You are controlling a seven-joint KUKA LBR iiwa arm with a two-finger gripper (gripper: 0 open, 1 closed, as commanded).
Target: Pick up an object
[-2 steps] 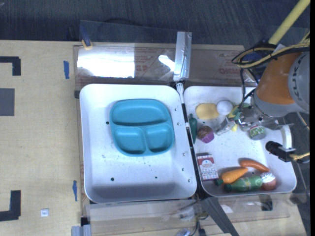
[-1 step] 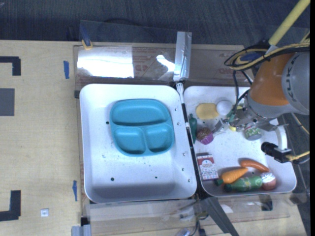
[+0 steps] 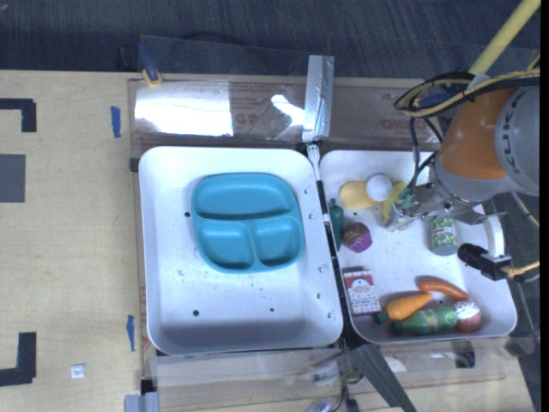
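Gripper (image 3: 403,209) low in right bin (image 3: 502,320), finger state cannot tell, white ball (image 3: 378,186) just beside it, purple object (image 3: 358,237) nearby.

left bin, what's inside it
The left bin holds a blue divided tray; its compartments look bare. Whatever lies beneath the tray is covered.

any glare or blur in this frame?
Camera view: strong glare on the clear sheet behind the left bin; the blue tray is evenly lit and sharp; the gripper area is soft and cluttered, small items in the right bin slightly blurred.
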